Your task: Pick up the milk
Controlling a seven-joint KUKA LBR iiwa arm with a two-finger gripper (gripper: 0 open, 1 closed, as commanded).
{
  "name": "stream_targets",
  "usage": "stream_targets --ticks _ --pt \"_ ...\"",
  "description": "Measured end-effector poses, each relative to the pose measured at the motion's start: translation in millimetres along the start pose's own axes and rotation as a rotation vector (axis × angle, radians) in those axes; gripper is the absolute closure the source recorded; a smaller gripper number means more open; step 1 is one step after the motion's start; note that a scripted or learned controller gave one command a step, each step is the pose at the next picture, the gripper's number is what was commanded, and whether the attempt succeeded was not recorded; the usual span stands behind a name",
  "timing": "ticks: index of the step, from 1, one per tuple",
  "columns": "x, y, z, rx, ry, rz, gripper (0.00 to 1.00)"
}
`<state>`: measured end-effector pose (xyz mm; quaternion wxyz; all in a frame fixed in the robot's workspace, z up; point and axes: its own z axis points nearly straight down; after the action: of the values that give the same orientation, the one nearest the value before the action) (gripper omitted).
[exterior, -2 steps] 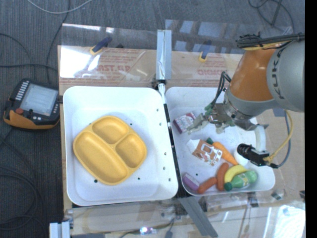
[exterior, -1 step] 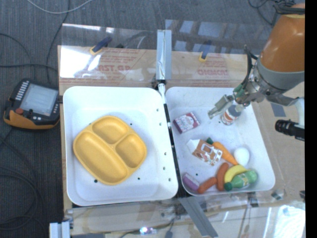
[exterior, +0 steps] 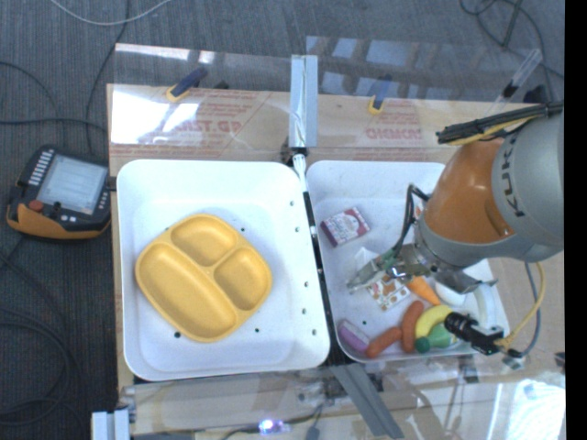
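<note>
A handheld pendant (exterior: 57,193) with a screen lies on the floor at the far left. The left bin (exterior: 138,337) holds a yellow divided plate (exterior: 204,276). In the right bin (exterior: 362,177), the milk (exterior: 345,226), a small white carton with purple-red print, lies flat near the upper left, apart from other items. Lower right, the gripper (exterior: 378,271) hovers beside a small printed packet (exterior: 388,291), above a carrot (exterior: 423,291), a purple item (exterior: 352,337) and yellow and green toy foods (exterior: 433,325). Its finger state cannot be told.

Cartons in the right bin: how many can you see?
2: a purple-and-white carton near the bin's upper left, and a white-and-orange carton mid-bin beside the gripper. The arm may hide more.
</note>
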<state>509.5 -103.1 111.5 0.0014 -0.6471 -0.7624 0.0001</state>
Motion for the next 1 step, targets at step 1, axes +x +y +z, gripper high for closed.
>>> stream_targets --ticks 1 --pt "0.8 0.0 -7.9 0.002 0.003 0.000 1.00"
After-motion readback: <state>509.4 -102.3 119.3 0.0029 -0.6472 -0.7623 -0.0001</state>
